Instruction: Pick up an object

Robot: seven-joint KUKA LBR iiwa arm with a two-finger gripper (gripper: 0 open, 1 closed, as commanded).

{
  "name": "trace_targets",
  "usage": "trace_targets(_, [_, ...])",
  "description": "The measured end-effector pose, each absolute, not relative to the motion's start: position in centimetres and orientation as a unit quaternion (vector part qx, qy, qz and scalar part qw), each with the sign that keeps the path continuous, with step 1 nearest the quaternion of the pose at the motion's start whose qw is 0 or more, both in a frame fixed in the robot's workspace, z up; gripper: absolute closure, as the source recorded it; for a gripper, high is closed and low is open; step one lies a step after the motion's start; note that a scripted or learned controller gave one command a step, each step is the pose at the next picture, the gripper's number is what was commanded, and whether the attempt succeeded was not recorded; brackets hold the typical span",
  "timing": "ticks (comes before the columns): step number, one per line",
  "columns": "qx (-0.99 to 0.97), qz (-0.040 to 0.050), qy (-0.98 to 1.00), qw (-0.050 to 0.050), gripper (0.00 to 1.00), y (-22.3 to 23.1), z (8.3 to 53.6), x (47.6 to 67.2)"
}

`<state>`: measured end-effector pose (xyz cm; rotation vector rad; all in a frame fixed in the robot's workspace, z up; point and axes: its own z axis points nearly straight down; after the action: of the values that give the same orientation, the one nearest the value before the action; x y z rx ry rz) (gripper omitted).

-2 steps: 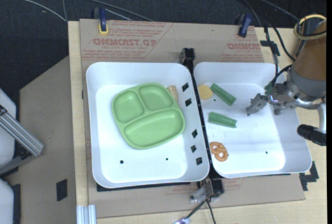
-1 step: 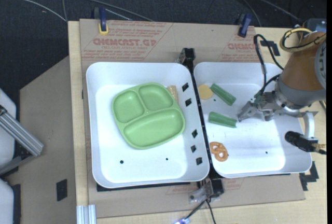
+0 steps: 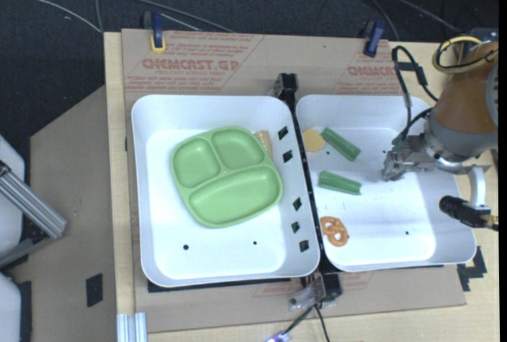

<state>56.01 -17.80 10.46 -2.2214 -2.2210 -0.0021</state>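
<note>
The right bin point(image 3: 412, 245) holds two green blocks, one at the upper left point(image 3: 341, 144) and one lower point(image 3: 340, 184). A flat yellow piece point(image 3: 314, 141) lies beside the upper block. A pretzel point(image 3: 334, 231) rests near the bin's front left corner. My gripper point(image 3: 393, 169) hangs low over the right bin's middle, to the right of the lower green block and apart from it. The arm, with its orange band point(image 3: 466, 101), covers the bin's right side.
The left bin point(image 3: 158, 174) holds a green three-compartment plate point(image 3: 227, 176), with a small tan item point(image 3: 263, 141) at its upper right edge. A black divider with clips runs between the bins. Blue clamps sit at the bench's back edge. Cables trail near the arm.
</note>
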Motion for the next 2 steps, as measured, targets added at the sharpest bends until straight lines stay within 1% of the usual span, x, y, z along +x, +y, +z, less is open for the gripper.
trace_targets(1, [-0.707, -0.0014, -0.708, -0.002, 1.0, -17.5, 14.9, 56.5])
trace_targets(2, [-0.706, -0.0018, -0.708, -0.003, 1.0, -16.9, 21.1, 57.1])
